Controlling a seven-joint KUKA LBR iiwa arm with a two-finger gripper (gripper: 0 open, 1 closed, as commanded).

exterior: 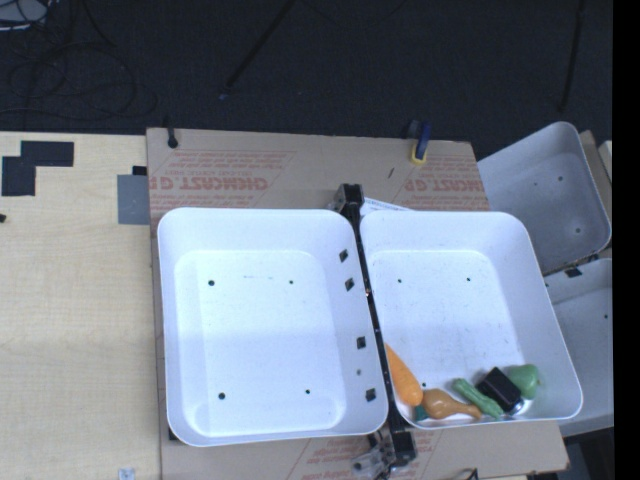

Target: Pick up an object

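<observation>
Your candidates for the pick all lie bunched in the near corner of the right bin [530, 268]: an orange carrot-shaped piece [403, 376] slanting along the divider side, a tan-orange lumpy piece [447, 403] just beside its lower end, a green elongated piece [478, 397] touching that, a small black block [499, 389] lying over the green piece, and a rounder green piece [523, 377] at the outer end of the row. You have to judge their handling by look alone: they seem to be light toy-like items, probably smooth moulded plastic or rubber, so expect them to slip or roll if pinched off-centre. The carrot-shaped piece is your best bet, since its upper half stands free of the others; take it across its narrow width near the middle, not at the tapered tip. The black block looks stiff and flat-sided, which would grip well, but it rests on its neighbour and may shift. The bin wall crowds the whole cluster, so any approach needs room on the wall side. The left bin [180, 268] sits alongside, both on a cardboard sheet [300, 173] over the surface [70, 298]. As for the gripper, you cannot tell its state or place anything relative to it.
</observation>
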